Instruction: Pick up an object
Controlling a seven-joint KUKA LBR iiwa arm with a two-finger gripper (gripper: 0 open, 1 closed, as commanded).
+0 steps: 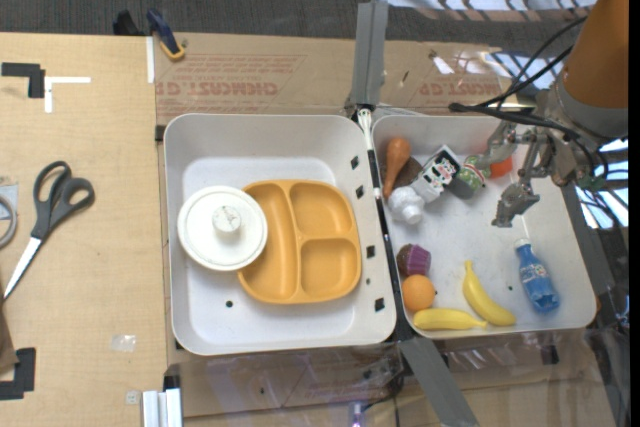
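My gripper [514, 203] hangs over the right bin [560, 315], near its right side, on the grey arm with the orange band [603, 35] coming in from the upper right. Just left of it lie a green can [470, 177] and a black-and-white carton [437, 172]. A blue bottle [537, 277] lies below the gripper. Further left sit an orange carrot [397, 158], a white lump [406, 206] and a purple piece [413, 260]. An orange [418, 292] and two bananas [487, 296] [447, 319] rest along the front wall.
The left bin [190, 315] holds a yellow divided plate [305, 245] and a round white lid [222, 226] overlapping its left edge. Scissors [45, 207] lie on the bench at the left. Cables hang by the arm at the right.
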